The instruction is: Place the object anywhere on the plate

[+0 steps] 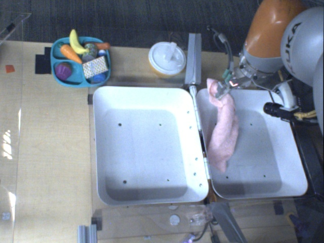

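Pink cloth (223, 128): hung in right bin (283, 186), top end pinched in gripper (223, 85) at 12 o'clock, fingers closed on it. Plate (80, 62) lay far off at 10 o'clock, already loaded w/ toy food. Best approach, prob.: lift till tail cleared bin wall, carry slow, release over plate centre.

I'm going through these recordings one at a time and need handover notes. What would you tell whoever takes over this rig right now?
Gripper: at the far left corner of the right bin, shut on the top end of the pink cloth.
Cloth: hangs stretched from the fingers down along the bin's left side, its lower end seemingly on the bin floor.
Blue plate: on the bench beyond the left bin, already loaded with toy food.
Done: cloth gripped and partly lifted.
Left: lift it free, carry it to the plate, release.
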